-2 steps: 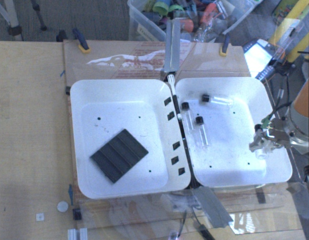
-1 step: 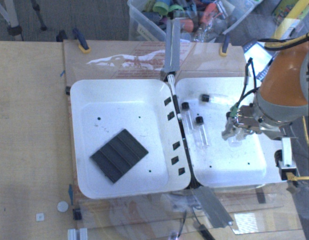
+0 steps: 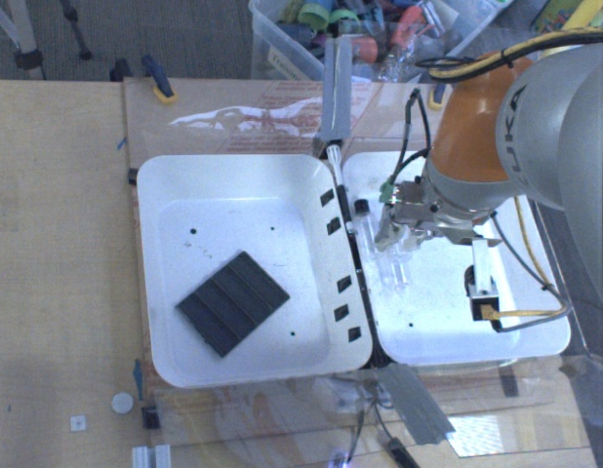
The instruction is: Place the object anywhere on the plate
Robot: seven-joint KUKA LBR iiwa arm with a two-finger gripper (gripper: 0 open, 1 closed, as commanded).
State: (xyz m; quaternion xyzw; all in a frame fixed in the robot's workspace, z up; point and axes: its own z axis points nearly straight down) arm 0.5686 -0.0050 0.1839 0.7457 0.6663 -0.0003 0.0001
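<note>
The gripper [image 3: 394,261] hung low over the right bin [image 3: 536,334], its translucent fingers slightly parted on nothing visible (presumably reaching for an object), while the dark ridged plate [image 3: 232,301] lay in the left bin [image 3: 160,188].

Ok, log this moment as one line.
arm: over right bin | hand: low above bin floor | plate: dark, in left bin | placement: not done

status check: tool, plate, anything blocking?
Tool low over the right bin, near the divider; grip state unreadable. Dark ribbed plate flat in the left bin, nothing on it. No object discernible at the tool.
</note>
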